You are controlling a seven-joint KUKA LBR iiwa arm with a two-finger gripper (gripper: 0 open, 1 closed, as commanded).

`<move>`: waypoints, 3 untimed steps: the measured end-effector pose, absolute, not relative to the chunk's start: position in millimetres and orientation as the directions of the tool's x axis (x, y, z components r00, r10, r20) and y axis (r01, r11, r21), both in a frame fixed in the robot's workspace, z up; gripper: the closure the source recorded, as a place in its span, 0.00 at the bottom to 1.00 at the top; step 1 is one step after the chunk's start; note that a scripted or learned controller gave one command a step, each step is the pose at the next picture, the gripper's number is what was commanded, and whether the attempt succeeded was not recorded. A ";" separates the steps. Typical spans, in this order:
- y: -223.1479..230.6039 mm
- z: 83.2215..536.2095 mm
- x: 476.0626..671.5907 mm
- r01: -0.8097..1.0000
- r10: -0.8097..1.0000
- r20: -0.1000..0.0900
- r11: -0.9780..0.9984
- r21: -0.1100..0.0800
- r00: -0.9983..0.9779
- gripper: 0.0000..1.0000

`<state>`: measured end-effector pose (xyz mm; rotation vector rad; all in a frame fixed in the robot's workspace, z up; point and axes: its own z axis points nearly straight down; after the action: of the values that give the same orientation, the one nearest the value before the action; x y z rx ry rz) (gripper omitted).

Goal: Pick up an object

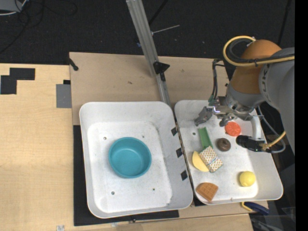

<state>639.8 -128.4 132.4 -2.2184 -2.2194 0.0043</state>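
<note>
Wooden bench (38, 129) against a dark floor, bearing two white bins. The left bin (96, 114) holds a teal bowl (129, 157). Gripper (208, 115), fingers spread and holding nothing, hovers near the right bin's (269, 177) far edge; a green stick (205, 137) lies just beside it.

The bench (38, 129) was pale wood, with a few dark patches showing near its left edge. Two shallow white bins sat on it side by side, their inner rims touching. The left bin (96, 114) was the bigger in view and the right bin (269, 186) ran to the bench's front right. A black mat (79, 186) showed under the left bin along its left and front sides. A metal rail (144, 32) rose slanting from behind the bins.
</note>
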 end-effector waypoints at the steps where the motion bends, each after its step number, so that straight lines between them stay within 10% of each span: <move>1: -127.7 88.9 638.8 1.000 1.000 0.001 0.001 -0.004 -0.001 0.00; 2: -128.3 101.3 639.7 1.000 1.000 0.000 0.000 -0.001 0.000 1.00; 3: -128.1 143.5 642.9 1.000 1.000 0.000 0.000 0.003 0.000 1.00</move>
<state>642.9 -128.1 143.5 -2.2233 -2.2228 -0.0026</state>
